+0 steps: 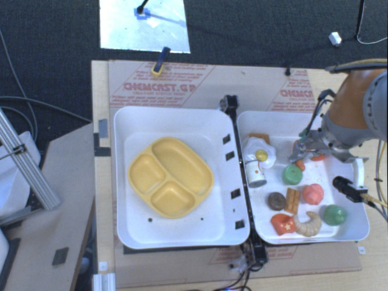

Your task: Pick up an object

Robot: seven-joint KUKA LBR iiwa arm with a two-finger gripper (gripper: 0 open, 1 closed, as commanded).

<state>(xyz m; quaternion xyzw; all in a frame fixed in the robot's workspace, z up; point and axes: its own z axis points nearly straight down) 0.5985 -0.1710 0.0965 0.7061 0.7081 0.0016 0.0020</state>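
The right bin (357, 223) holds several toy foods. Among them are a fried egg (260, 155), a small white can (256, 176), a green ball (293, 174), a brown round piece (277, 200), an orange wafer (293, 200), a pink piece (313, 193), a pale shrimp (309, 224), a red-orange piece (282, 224) and a second green piece (334, 214). My gripper (301, 152) is low in the bin's far part, just above the green ball and to the right of the egg. A small red piece (317, 157) lies right beside it. Nothing visibly hangs from the gripper.
The left bin (130, 223) carries a yellow divided plate (171, 176). A black divider (237, 162) runs between the two bins. The arm (357, 108), with its orange band, leans in over the right bin's far right corner. A black part (347, 188) sticks out near the right wall.
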